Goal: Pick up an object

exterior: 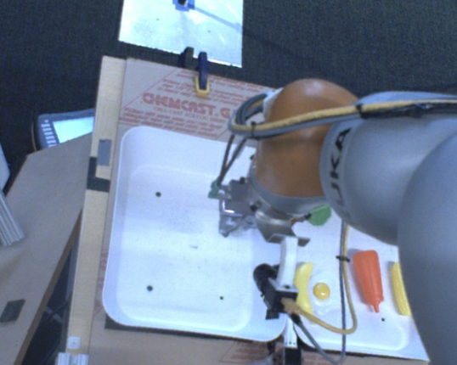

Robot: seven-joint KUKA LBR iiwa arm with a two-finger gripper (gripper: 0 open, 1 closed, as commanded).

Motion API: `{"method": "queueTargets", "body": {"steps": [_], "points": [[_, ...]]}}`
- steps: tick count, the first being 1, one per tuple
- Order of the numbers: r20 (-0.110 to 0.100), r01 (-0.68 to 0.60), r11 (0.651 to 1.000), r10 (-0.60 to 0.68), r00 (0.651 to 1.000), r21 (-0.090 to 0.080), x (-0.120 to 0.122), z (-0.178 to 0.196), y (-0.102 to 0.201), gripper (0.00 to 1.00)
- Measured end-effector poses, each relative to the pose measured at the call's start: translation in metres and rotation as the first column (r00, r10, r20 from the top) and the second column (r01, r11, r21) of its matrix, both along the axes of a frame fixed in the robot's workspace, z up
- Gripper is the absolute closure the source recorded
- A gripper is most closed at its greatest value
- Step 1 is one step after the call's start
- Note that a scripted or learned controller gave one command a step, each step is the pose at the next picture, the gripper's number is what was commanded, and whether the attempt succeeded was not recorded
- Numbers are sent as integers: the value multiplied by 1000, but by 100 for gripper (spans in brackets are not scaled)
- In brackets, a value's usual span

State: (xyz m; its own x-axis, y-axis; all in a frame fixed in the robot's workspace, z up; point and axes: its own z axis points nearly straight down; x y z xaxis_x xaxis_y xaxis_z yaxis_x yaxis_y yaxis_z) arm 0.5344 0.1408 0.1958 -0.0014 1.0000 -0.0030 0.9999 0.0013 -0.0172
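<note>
So far, I see nothing lifted up. The gripper (230, 214) hangs low over the left bin (156, 235), close to the wall between the two bins. I cannot tell if it is open or closed. The things to pick lie in the right bin (365, 326): an orange toy (368, 278), a yellow piece (303, 282) and a green thing (320, 215). I think the whole grab is left to do.

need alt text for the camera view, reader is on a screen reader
A grey arm with an orange band reaches in from the right, its gripper low over the left white bin. The right bin holds an orange carrot-like toy, a yellow strip and a green piece half hidden by the arm.
</note>
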Motion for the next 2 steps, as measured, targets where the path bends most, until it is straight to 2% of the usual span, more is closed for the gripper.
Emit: {"method": "queueTargets", "body": {"steps": [1, 2], "points": [[38, -6, 1000, 5, 999, 9, 72, 147, 37, 100], [28, -9, 1000, 9, 1000, 10, 59, 228, 92, 100]]}}
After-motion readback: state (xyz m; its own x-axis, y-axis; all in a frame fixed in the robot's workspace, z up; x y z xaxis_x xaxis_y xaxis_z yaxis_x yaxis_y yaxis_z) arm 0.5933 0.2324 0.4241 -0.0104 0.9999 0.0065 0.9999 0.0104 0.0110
